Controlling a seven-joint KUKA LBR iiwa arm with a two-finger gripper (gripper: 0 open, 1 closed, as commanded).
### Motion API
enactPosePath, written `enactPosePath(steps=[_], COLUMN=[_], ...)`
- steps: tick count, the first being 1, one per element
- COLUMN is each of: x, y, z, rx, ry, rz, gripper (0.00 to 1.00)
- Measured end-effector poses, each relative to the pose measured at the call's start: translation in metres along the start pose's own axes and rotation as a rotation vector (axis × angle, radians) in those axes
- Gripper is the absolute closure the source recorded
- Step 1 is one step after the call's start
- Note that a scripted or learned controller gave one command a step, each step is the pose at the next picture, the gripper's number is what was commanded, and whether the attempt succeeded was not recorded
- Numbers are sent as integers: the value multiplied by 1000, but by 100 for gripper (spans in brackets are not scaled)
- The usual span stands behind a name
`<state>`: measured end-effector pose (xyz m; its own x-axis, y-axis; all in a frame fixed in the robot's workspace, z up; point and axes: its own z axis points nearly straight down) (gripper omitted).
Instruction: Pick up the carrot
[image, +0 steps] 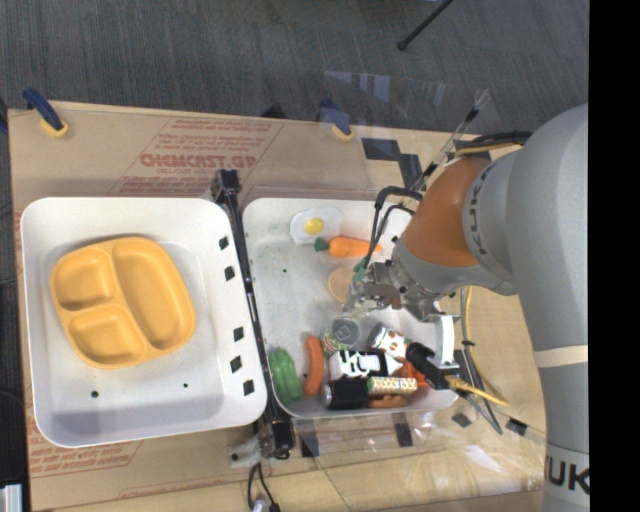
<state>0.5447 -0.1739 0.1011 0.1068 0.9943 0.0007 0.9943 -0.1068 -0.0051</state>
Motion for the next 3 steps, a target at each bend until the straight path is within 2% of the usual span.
enactPosePath(steps=[1,2,3], x=[-25,94,113], y=[18,-20,91], z=[9,-99,-153], rx=[-6,-19,-12], ry=[-4,3,-5], rz=[-379,-326,-638], gripper=[100,100,100])
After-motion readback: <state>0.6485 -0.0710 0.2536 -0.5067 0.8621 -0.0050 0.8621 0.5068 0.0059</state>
